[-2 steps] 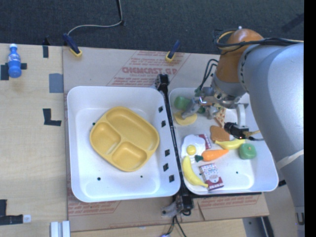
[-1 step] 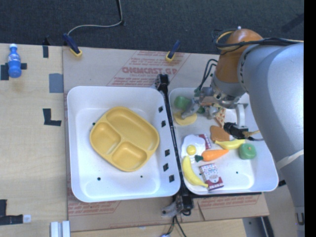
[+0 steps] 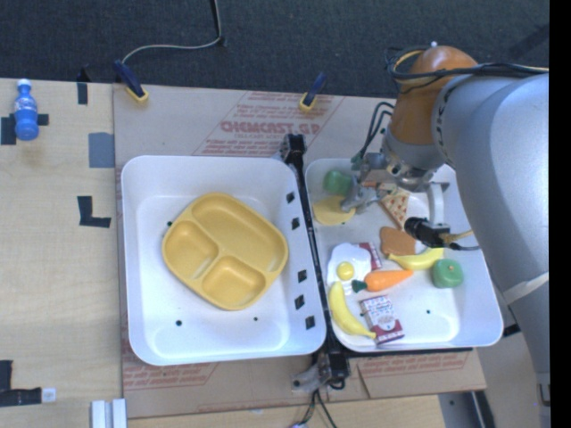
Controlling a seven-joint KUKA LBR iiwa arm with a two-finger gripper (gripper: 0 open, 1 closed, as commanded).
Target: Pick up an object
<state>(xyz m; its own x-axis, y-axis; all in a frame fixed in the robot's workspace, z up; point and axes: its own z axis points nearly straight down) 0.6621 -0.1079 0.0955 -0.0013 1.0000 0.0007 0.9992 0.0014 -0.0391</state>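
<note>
Claw (image 3: 357, 194) hangs low at the right bin's (image 3: 482, 324) far left corner, over a yellow slice (image 3: 328, 210) beside a green ball (image 3: 336, 182), likely lining up a grab; I cannot tell its state. Left bin (image 3: 143, 266) carries a yellow tray (image 3: 223, 250)

The broad, smooth, light grey arm casing (image 3: 504, 176) fills the right side of the frame, rounded like a thick cylinder, with a thin pale seam curving across its lower part. Above the wrist sits a glossy orange band (image 3: 426, 96), domed at the top. Thin black cables (image 3: 419, 71) loop over and around it. Below, at centre right, the small metal pincer (image 3: 357, 190) shows grey and silver parts.
</note>
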